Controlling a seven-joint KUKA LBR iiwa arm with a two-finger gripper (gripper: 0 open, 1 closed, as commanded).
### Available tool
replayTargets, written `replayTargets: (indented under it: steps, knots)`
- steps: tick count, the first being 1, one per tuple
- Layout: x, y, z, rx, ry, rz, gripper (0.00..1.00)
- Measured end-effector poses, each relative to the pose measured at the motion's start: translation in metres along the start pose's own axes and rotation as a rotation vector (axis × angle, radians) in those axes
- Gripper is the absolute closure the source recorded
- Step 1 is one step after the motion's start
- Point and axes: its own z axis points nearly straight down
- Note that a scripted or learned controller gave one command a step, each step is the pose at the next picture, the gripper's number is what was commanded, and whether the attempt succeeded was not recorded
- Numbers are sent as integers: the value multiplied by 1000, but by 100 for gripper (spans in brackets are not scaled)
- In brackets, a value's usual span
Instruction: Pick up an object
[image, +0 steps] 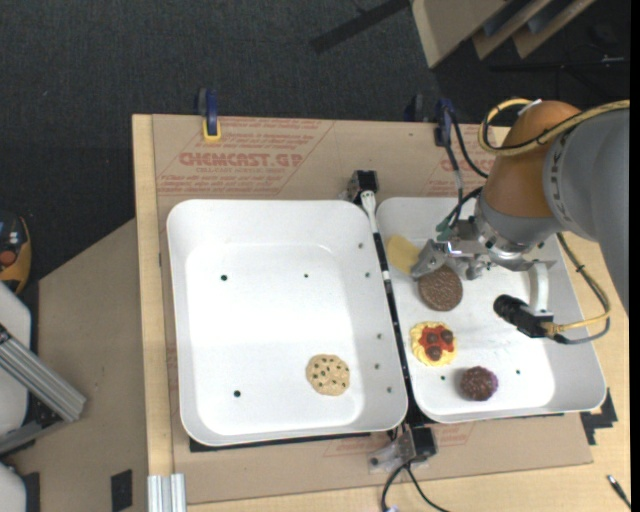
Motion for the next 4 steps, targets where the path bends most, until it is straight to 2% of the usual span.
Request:
replayTargets:
  steps: [1, 2, 3, 4]
  knots:
    - [-28, 17, 0, -9, -4, 0, 0]
    - [-26, 17, -11, -11, -3, -1, 100]
    - [-25, -69, 1, 1, 1, 1, 100]
    - [-76, -62, -80, -13, -7, 2, 100]
